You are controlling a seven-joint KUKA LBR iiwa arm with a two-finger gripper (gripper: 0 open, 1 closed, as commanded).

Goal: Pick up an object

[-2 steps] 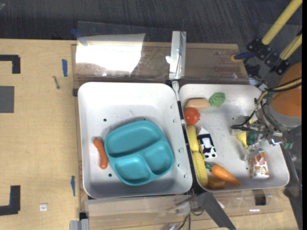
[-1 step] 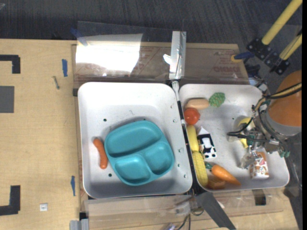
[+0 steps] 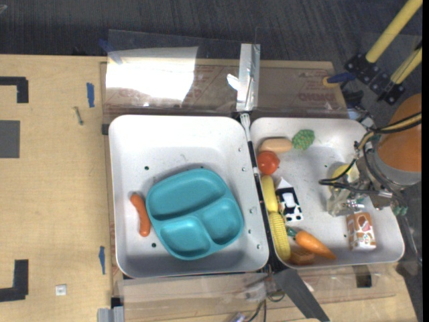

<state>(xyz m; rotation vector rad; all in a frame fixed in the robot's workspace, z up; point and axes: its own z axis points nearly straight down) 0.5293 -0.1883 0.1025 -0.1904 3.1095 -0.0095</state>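
My gripper hangs low over the right side of the right bin, with the arm's orange band above it at the frame's right. Just below the gripper an orange-and-white juice carton lies on the bin floor. A yellow item peeks out from under the wrist. Further left in this bin are a green broccoli, a bread roll, a red tomato, a banana, a corn cob, a carrot and a black-and-white carton.
The left bin holds a teal divided plate and an orange sausage beside it. A rim runs between the two bins. Yellow bars stand at the top right, outside the bins.
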